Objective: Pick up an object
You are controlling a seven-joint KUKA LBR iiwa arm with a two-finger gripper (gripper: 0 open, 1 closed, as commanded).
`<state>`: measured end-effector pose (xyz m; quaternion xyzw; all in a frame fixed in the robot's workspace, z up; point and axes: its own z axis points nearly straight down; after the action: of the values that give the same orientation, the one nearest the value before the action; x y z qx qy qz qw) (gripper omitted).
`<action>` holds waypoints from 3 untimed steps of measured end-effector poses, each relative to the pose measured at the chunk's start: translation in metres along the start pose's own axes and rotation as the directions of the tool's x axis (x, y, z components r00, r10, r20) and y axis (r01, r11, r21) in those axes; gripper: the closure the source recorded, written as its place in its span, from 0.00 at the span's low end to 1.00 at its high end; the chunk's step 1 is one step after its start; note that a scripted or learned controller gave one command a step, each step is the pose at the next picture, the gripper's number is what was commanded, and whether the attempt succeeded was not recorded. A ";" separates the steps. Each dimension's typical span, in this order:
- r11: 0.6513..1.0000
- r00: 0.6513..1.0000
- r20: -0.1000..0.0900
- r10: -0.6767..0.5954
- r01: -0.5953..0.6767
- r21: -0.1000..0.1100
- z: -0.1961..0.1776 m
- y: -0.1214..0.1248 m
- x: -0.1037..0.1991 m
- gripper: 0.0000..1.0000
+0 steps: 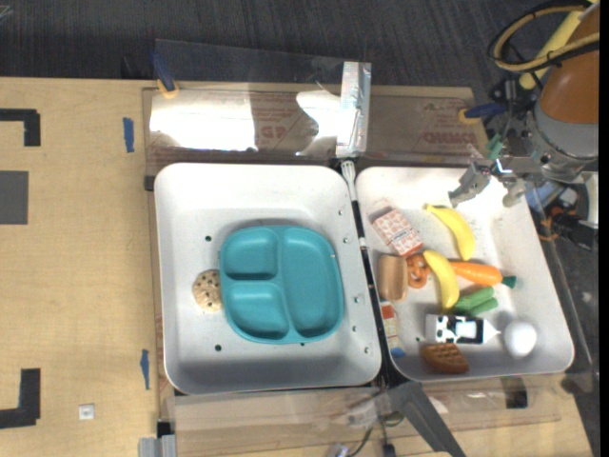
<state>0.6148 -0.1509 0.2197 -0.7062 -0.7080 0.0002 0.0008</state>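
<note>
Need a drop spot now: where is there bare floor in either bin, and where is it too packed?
Left bin: bare floor all around the teal tray, widest along the far edge and near corners; a cookie sits at the tray's left. Right bin: bare at the far right, below the pincer. Crowded from the bananas down to the white ball.

teal tray (283, 284) in a white bin (181, 198). yellow bananas (455, 228), orange carrot (473, 272), a black-and-white block (459, 329).
</note>
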 end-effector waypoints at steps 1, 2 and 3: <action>1.000 1.000 0.000 -0.006 0.006 0.005 0.046 0.010 -0.009 0.00; 0.956 0.956 0.003 -0.292 0.292 -0.004 0.133 -0.002 -0.034 0.00; 0.957 0.957 0.006 -0.291 0.291 -0.011 0.121 0.001 -0.034 1.00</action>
<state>0.6153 -0.1845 0.0989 -0.5942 -0.8043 -0.0026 -0.0050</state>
